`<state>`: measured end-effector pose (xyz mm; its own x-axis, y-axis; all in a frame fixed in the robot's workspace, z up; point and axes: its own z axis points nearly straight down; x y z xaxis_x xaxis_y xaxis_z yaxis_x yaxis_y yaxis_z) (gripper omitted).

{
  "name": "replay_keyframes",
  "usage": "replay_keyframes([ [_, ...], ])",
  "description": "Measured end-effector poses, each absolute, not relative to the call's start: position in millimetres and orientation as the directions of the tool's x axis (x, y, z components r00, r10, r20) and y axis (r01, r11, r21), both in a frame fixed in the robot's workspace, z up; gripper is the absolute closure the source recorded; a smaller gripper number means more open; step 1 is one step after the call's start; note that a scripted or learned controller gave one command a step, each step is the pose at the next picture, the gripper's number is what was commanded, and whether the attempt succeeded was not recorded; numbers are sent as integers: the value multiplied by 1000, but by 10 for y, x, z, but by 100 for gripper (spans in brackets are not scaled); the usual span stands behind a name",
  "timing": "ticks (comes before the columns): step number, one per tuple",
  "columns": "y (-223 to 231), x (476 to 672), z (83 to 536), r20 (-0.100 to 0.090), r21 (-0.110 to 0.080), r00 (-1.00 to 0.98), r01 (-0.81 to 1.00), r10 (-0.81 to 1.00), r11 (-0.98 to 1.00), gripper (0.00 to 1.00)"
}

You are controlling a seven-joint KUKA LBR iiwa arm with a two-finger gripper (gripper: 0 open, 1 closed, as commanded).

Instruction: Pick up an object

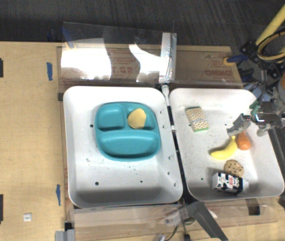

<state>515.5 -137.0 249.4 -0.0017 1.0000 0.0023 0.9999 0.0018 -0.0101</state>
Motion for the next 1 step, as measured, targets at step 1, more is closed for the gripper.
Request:
replay_keyframes([
  [1, -1428, 4799, 937, 0, 0, -77, 997, 997, 77, 0],
])
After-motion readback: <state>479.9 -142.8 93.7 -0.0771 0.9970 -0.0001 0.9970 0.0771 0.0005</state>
